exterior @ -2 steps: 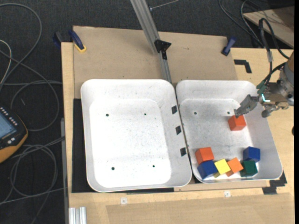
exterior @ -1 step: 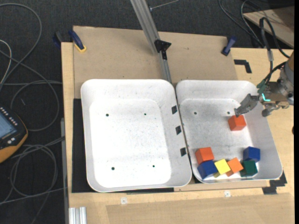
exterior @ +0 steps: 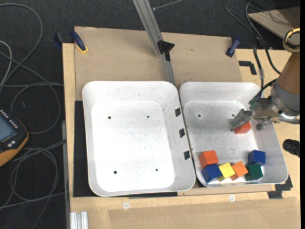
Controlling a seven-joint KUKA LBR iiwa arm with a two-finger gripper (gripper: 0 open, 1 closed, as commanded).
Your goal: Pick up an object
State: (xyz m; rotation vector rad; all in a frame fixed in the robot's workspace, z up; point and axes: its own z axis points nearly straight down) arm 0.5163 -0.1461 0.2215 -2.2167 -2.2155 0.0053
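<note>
Reaching in from the right, the gripper (exterior: 239, 123) sits low over the right bin (exterior: 214, 93), near that bin's right wall and about midway between its far and near rims. A red block (exterior: 243, 127) lies directly at the fingertips. The dark fingers (exterior: 237, 120) overlap its upper left edge, but the view is too coarse here to confirm whether the block sits between them, and the width of the finger opening cannot be told.

The remaining blocks are grouped along the near rim of the right bin:
- 1 orange block (exterior: 208, 157), left of centre, standing slightly apart from the rest and farther from the rim.
- 1 blue block (exterior: 211, 173), in the near left area, close to the near wall.
- 1 yellow block (exterior: 226, 170), touching the blue one on its right.
- 1 small orange block (exterior: 239, 168), just beside the yellow one.
- 1 green block (exterior: 255, 172), near the near right corner.
- 1 dark blue block (exterior: 257, 157), just beyond the green one, close to the right wall.

Open floor extends across the far and left portions of the right bin, from the far rim down to the orange block. The left bin (exterior: 128, 94) adjoins the right bin along a shared centre edge, where 3 small dark tabs (exterior: 181, 132) appear. A metal post (exterior: 150, 20) rises at a slant from the far side of the bench (exterior: 119, 46), ending near the far junction of the 2 bins.
</note>
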